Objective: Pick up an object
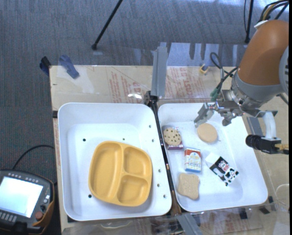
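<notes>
Objects in right bin: a round tan cookie (pixel 208 132) lies near the far side, a chocolate-chip cookie packet (pixel 172 137) by the left wall, a small red-and-white carton (pixel 193 160) in the middle, a black-and-white cow-print carton (pixel 224 170) to its right, and a toast slice (pixel 189 185) near the front rim.
Gripper: the gripper (pixel 219 112) hangs over the far part of the right bin (pixel 253 180), just beyond the round cookie; nothing sits between its fingers, and whether they are spread or closed I cannot tell.
Open room: bare white floor along the right bin's right side and front right corner.
Left bin: the left bin (pixel 72 121) holds a yellow divided tray (pixel 120 173), with bare floor along its far and left sides.
Surface: a clear-covered bench (pixel 111 82) on grey carpet.
Surroundings: a teach pendant (pixel 19 197) lies at the lower left.
</notes>
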Controlling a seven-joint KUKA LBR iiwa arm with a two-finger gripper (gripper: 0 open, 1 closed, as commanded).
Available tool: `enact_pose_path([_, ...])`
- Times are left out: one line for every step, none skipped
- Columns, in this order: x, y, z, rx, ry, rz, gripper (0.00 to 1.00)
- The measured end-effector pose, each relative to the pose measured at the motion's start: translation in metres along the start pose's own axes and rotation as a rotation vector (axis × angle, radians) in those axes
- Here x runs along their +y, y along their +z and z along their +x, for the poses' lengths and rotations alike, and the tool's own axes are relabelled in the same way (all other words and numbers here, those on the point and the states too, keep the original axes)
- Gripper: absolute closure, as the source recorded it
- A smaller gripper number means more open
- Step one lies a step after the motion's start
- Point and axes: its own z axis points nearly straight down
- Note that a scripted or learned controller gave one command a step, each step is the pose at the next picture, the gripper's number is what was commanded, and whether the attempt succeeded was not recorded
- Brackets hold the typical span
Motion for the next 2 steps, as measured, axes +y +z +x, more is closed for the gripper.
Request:
enact_pose_path([-0.043,0.159,-0.028,0.004,-0.095,0.017,0.00])
enact_pose_path([-0.039,0.143,-0.031,0.002,-0.088,0.002,1.00])
